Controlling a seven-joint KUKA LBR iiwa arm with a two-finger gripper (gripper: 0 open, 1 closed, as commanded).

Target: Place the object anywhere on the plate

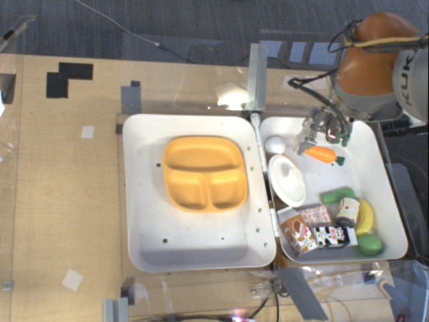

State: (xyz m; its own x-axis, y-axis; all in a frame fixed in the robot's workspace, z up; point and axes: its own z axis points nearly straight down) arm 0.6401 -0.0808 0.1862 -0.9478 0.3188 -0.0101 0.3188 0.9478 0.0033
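Progress nil: you see the yellow three-compartment plastic plate (204,173) bare in the left white bin (141,200). Gripper (320,134) hovers just above the orange toy carrot (320,154) in the right bin (381,173); jaw state unreadable. Grasp, carry and placement remain.

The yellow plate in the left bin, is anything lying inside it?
Nothing lies in the plate; its three compartments show bare. It rests flat in the left bin. What is under the plate is covered. The toys, like the carrot, sit in the right bin.
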